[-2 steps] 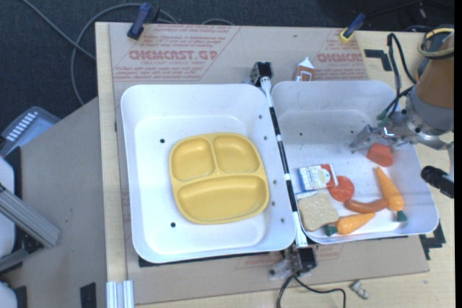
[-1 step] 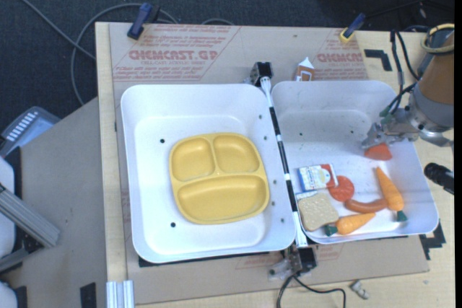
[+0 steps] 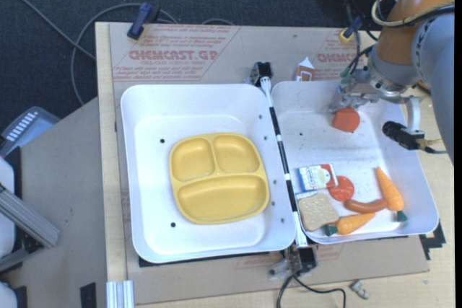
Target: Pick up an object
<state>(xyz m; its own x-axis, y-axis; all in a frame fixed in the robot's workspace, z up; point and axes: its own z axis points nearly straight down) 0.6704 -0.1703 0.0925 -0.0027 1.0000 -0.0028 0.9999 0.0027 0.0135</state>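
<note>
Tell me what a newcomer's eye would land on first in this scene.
The yellow divided plate draws the eye first, lying alone in the middle of the left bin. Next is the arm's orange band at the upper right, with the gripper poised just above a red-orange object near the far end of the right bin. A cluster of toy food, including two carrots, sits at that bin's near end.
</note>
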